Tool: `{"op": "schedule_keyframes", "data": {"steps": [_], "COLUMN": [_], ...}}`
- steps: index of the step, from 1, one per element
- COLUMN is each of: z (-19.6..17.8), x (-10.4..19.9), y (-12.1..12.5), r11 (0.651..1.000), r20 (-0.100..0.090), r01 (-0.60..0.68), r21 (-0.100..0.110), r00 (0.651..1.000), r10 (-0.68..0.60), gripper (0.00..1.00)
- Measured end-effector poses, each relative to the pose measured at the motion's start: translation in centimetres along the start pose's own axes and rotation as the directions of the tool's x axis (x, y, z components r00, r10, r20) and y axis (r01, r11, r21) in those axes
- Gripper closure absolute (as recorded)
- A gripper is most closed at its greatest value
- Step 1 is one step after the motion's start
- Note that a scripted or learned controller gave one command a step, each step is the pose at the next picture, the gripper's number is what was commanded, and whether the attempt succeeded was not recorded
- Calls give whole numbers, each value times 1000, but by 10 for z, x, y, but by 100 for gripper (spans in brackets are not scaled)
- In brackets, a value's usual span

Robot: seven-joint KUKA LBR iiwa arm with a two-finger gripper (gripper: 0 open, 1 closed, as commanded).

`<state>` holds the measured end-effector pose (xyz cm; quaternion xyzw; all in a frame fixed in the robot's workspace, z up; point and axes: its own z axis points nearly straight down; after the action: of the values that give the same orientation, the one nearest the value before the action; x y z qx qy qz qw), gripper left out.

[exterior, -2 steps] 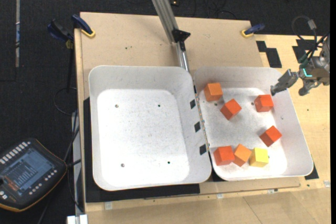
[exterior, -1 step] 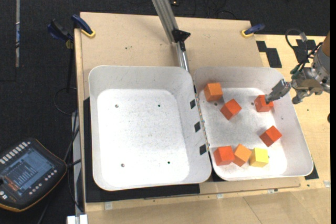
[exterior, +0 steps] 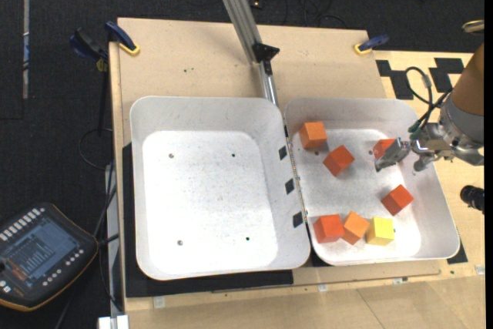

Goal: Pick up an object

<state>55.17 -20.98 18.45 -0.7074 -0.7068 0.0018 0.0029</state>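
The right bin [exterior: 431, 243] holds several small blocks. An orange block [exterior: 313, 135] and a red-orange block [exterior: 338, 160] lie near its far left. A red block [exterior: 397, 199] sits right of centre. Along the front edge an orange-red block [exterior: 329, 228], an orange block [exterior: 355, 227] and a yellow block [exterior: 380, 230] stand in a row. My gripper [exterior: 391, 154] reaches in from the right and hangs low over another red block [exterior: 381, 146], partly hiding it. Whether that block is gripped is not visible.
The left bin [exterior: 146, 189] lies beside the right one, sharing a middle rim. A metal pole [exterior: 239, 4] slants down from the top to the bins' junction. Clamps sit at the board's far corners. A teach pendant [exterior: 38, 250] rests at the lower left.
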Motion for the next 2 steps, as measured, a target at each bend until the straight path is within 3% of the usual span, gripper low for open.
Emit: {"op": "schedule_keyframes", "data": {"steps": [1, 2], "z": [43, 30], "x": [1, 0], "y": [-2, -1], "r11": [1000, 1000], "r20": [1, 3], "r01": [1, 2], "r21": [-2, -9], "r00": [1000, 1000], "r10": [-1, -2], "gripper": [0, 100]}}
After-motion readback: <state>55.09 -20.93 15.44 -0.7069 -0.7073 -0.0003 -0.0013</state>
